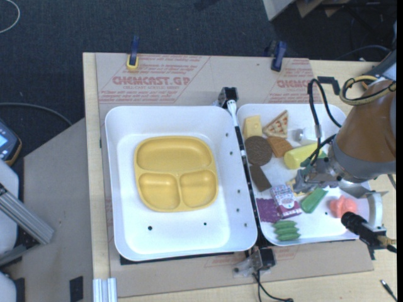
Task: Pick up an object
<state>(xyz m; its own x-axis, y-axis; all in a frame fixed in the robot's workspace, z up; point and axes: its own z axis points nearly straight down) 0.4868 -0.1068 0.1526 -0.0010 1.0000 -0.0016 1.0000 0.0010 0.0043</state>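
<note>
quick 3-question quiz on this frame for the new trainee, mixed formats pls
1. True or false: the yellow divided tray lies in the left bin.
2. Multiple choice: which item sits nearest the right bin's front edge? A) pizza slice B) green pea pod C) brown round cookie
3. Fill in: the gripper hangs over the ___ bin, among the toy food.

Key: 1 true; 2 B; 3 right
</note>
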